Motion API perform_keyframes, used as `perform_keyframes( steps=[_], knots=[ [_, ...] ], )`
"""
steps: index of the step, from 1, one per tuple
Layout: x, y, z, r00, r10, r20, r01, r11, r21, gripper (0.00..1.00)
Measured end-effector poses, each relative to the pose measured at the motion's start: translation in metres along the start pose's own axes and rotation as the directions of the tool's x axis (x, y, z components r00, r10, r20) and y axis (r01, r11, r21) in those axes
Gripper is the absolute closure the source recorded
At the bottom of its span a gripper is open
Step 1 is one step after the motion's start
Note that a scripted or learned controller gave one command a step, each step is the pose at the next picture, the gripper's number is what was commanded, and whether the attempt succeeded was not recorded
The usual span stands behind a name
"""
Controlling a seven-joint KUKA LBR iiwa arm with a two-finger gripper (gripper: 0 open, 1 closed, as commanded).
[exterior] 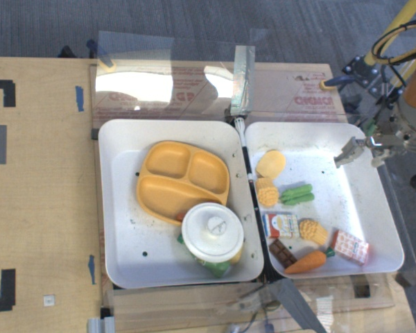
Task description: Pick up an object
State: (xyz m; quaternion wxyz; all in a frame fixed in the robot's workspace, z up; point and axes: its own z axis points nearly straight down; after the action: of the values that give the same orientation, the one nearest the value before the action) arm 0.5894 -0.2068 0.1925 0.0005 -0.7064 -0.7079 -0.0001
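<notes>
A: What takes up the most space?

B: A bench [35,207] with two white bins side by side. The left bin [118,207] holds an orange divided tray [184,179]. A round white lidded cup [213,231] rests partly on the tray's near edge, with something green under it that is hard to identify.

A: And the right bin [360,207]?

B: Small toy foods, mostly along its left and near sides. From the back: a pale yellow round piece [270,164], a corn cob [267,194] just below it, green beans [296,195] beside the corn. Nearer the front: a small carton [281,224], a yellow lumpy piece [313,232] touching it, a brown bar [282,253], a carrot [308,261], and a pink-and-white packet [350,246] in the near right corner.

A: Any readable writing?

B: Red print runs along the cardboard [291,89] behind the bins, but glare and small size make it illegible. The carton and packet carry printing too small to read.

A: Where is the arm?

B: At the right edge, largely cut off; cables and a yellow hose [402,19] show above it. The gripper [357,150] hangs over the right bin's far right corner, well apart from the foods. One grey finger [347,151] points left. I cannot tell how far the fingers are spread, and nothing is visible between them.
</notes>
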Motion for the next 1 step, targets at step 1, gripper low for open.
perform_keyframes(
  steps=[1],
  knots=[
    [0.0411, 0.0272, 0.0980, 1.000, -0.025, 0.002, 0.025, 1.000, -0.004, 0.00]
  ],
)
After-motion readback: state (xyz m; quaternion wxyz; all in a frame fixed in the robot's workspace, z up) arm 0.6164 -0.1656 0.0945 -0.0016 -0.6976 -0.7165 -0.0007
